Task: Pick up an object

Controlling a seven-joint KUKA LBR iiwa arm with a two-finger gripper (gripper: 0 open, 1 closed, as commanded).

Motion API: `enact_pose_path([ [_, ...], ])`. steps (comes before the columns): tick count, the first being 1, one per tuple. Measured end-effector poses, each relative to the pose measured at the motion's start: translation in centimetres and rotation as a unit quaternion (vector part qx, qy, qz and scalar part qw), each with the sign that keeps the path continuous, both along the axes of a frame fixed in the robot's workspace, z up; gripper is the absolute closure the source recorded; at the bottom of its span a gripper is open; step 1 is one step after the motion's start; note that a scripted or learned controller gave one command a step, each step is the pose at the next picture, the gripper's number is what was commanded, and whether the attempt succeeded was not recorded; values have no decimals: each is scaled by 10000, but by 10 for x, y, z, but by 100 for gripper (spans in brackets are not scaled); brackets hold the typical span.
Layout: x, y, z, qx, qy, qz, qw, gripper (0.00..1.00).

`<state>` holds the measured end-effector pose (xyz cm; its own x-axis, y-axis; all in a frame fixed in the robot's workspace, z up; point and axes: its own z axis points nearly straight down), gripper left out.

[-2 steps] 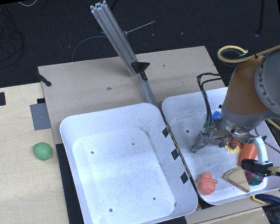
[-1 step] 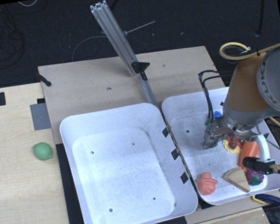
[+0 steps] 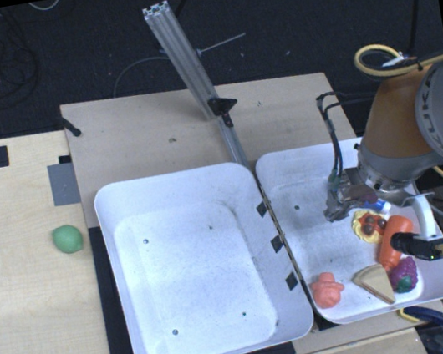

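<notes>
Green ball [image 3: 68,239] sits alone on the pale wood tabletop [image 3: 21,292], far left, well apart from both bins.

Left bin [image 3: 188,267]: white, shallow, rounded corners. A slanted metal rail [image 3: 186,59] runs down from the top toward the seam between the bins.

Right bin [image 3: 302,179]: all the graspable things are crowded in its lower right part.
- Pink lumpy toy [image 3: 327,289], near the bin's lower left corner, close to the front wall. Roughly as wide as tall, no clear long axis.
- Tan wedge [image 3: 376,282], like a bread slice or cheese piece; long axis runs diagonally, narrow end toward lower right. It lies just beside the purple piece.
- Purple-magenta piece with a green base [image 3: 404,275], bumpy, possibly a grape cluster; partly overlapped by the orange piece above.
- Orange-red piece [image 3: 392,239], elongated, tilted, long axis from upper right down to lower left.
- Yellow and red small item [image 3: 368,225], shape hard to read, partly covered by the arm's hardware.

Gripper [image 3: 341,203]: low over the right bin's middle, just left of the yellow and red item. Fingers dark and blurred against the wrist; I cannot tell whether they are spread or pressed together, nor whether they touch anything. Orange band and grey arm [image 3: 404,127] hide the bin's upper right corner.
</notes>
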<state>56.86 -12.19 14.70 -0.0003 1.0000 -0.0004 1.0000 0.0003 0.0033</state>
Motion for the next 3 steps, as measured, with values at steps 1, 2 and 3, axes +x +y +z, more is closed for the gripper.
enact_pose_path([
  [1, -8, 4, 50, 0, -3, -2, 10000, 100],
  [2, -4, -3, 95, -1, -1, -6, 10000, 100],
  [3, -13, 45, 103, 6, 14, 15, 10000, 100],
])
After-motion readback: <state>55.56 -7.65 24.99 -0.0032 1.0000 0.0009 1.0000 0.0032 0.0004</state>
